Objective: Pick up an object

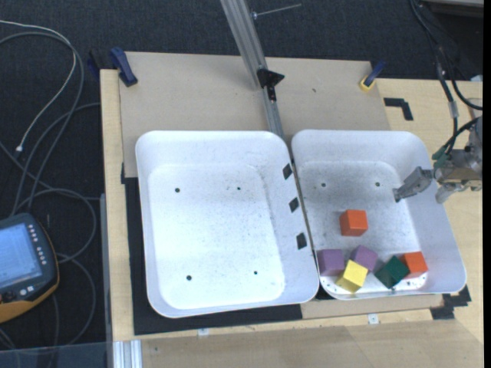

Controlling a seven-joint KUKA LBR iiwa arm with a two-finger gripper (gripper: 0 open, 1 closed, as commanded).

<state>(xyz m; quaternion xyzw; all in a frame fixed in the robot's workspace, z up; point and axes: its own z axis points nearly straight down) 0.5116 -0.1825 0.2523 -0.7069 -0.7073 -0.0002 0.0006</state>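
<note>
At frame's right edge, gripper [432,185] partly cropped.

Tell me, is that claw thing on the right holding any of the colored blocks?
No. The gripper hangs open above the right bin's edge with nothing between its fingers. The nearest piece, an orange block, lies apart from it on the bin floor.

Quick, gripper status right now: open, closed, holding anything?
Gripper: open, nothing between its fingers, at the right bin's right edge, apart from the blocks.
</note>
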